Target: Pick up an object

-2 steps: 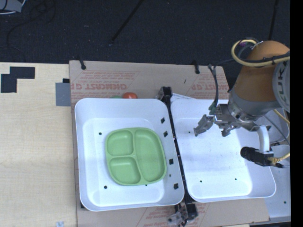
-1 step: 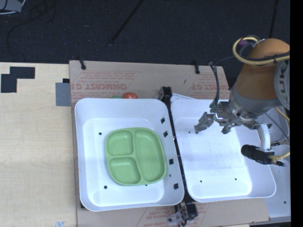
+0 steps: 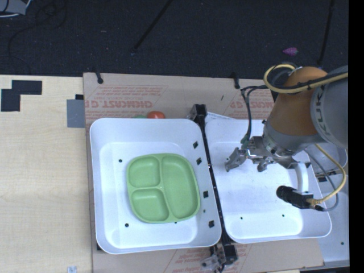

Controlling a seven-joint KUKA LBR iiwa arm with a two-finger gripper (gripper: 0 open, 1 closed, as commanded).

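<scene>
Above right bin (image 3: 318,229), end effector (image 3: 245,157), green plate (image 3: 163,187) in left bin (image 3: 108,135)

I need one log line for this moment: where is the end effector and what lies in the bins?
end effector: over right bin, nothing seen held | left bin: green divided plate | pick: not yet done

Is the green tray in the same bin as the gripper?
No: the green tray lies in the left bin, while the gripper hangs over the right bin.
</scene>
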